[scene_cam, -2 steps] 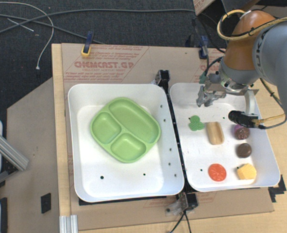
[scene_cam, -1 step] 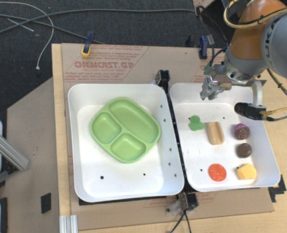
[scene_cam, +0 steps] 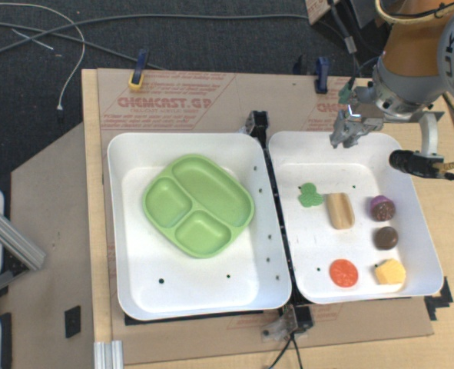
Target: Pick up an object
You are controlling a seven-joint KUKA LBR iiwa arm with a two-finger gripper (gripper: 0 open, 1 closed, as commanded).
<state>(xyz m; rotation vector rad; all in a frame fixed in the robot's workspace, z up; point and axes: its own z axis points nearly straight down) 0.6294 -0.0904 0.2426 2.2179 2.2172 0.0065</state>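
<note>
Gripper (scene_cam: 350, 133) hangs above the far rim of the right bin (scene_cam: 411, 287) in the camera view, its dark fingers pointing down at the bin's back wall; they look close together with nothing between them, though the view is too small to say how wide the gap is, so I cannot tell its state for sure. It carries no object. The things it could pick all lie in the right bin, nearer the camera than the gripper: a green toy piece (scene_cam: 310, 196) just beside a tan block (scene_cam: 339, 210), a purple ball (scene_cam: 382, 207) with a dark brown ball (scene_cam: 386, 238) below it, an orange disc (scene_cam: 343, 273) and a yellow wedge (scene_cam: 390, 271) near the front rim. The left bin (scene_cam: 134, 283) holds a green divided tray (scene_cam: 198, 205), well apart from the gripper. Several risks seem plausible from here. A descent where the gripper now hangs would likely meet the bin's rim or bare floor, since no object lies under it. The green piece and tan block sit so close that fingers coming down on one could nudge or pinch the other. Both balls would probably roll off a slightly off-centre closing. The flat orange disc gives the fingers little height to catch, and the yellow wedge sits near the corner wall, which could block a finger.
</note>
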